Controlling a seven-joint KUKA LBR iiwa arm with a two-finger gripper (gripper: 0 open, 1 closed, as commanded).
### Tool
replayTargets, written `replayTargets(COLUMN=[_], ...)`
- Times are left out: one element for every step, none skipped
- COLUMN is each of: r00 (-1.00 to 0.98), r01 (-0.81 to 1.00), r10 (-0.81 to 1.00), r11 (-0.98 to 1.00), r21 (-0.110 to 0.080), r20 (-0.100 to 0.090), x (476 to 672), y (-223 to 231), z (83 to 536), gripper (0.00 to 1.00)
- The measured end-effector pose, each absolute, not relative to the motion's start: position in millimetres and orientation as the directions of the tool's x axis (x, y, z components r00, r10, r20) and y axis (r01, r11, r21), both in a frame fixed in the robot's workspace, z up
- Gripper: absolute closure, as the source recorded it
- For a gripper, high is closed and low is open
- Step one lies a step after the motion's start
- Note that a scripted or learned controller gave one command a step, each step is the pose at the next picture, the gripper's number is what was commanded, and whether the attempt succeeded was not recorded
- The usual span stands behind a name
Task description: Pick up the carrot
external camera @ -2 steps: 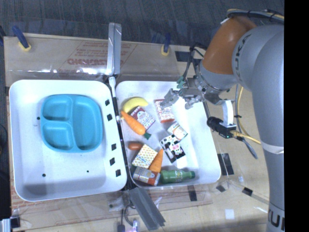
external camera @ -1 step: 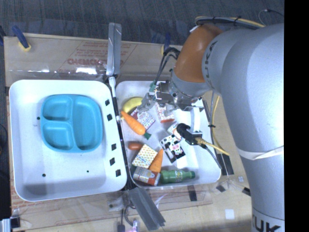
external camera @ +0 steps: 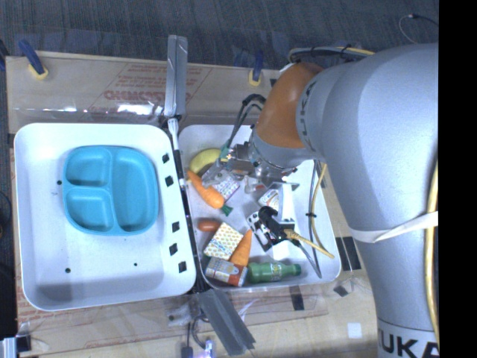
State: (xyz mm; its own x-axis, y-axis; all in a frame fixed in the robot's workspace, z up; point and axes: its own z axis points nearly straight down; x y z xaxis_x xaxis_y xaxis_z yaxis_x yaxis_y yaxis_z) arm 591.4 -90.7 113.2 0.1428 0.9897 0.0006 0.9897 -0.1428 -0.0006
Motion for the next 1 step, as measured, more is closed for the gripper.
replayTargets(r00=[-0.044], r01=[0.999], r10=[0.999], r11=[0.044], r21=[-0.007], r20=[0.002], x=[525.4], y=[-99.3], z=[89.8], gripper=[0.0])
